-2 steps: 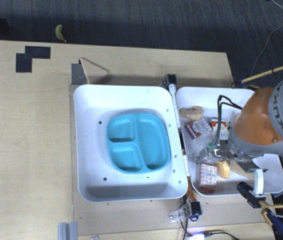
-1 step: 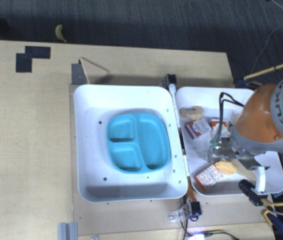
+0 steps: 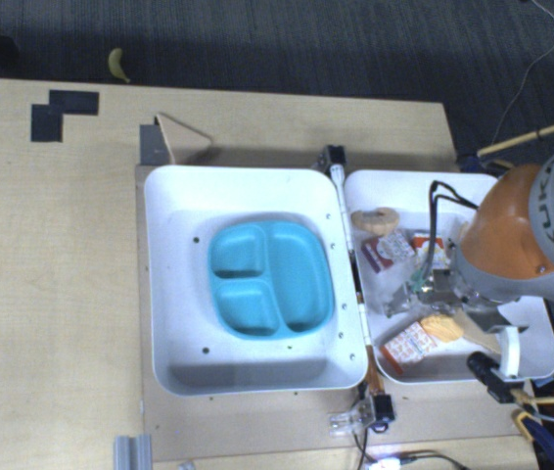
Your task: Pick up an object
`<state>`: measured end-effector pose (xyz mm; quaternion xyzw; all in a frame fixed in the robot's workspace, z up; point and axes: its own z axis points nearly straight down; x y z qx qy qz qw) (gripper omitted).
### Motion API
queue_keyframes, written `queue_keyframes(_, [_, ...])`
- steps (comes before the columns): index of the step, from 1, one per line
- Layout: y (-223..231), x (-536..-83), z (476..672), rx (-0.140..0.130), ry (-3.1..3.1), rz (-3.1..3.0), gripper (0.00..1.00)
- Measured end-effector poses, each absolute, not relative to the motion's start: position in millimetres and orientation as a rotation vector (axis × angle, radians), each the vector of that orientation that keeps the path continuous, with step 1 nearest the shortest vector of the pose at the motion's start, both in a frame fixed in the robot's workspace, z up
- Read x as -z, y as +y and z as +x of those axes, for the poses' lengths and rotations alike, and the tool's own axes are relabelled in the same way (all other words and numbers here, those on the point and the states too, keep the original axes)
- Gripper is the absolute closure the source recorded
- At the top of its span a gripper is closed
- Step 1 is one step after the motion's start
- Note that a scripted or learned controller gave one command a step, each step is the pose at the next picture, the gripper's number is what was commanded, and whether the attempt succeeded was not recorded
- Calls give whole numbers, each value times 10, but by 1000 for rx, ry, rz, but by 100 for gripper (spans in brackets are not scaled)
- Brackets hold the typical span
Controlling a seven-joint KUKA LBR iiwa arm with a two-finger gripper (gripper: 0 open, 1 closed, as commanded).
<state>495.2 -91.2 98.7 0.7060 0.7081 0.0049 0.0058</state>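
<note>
While the arm (image 3: 512, 238) reaches over the right bin (image 3: 541, 355), we cannot tell whether its gripper (image 3: 424, 287) grips anything, and a blue tray (image 3: 269, 277) lies at nine o'clock.

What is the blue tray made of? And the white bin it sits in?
The blue tray looks like moulded plastic, smooth and matte: even colour, rounded compartments. The white bin around it seems plastic too, slightly glossy, with soft curved walls. Painted metal cannot be ruled out.

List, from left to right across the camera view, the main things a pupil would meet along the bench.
Black tape marks → left white bin → blue divided tray → right white bin, holding small packets → the arm's orange band.
</note>
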Motion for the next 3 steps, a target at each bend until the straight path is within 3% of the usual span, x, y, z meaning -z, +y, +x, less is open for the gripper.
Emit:
queue_keyframes(1, [-868,-875,4897,-9,2215,2216,0])
queue_keyframes(2, [-863,-991,4919,-15,2214,2211,100])
queue_keyframes(3, [-143,-1852,5234,-7,2227,2213,100])
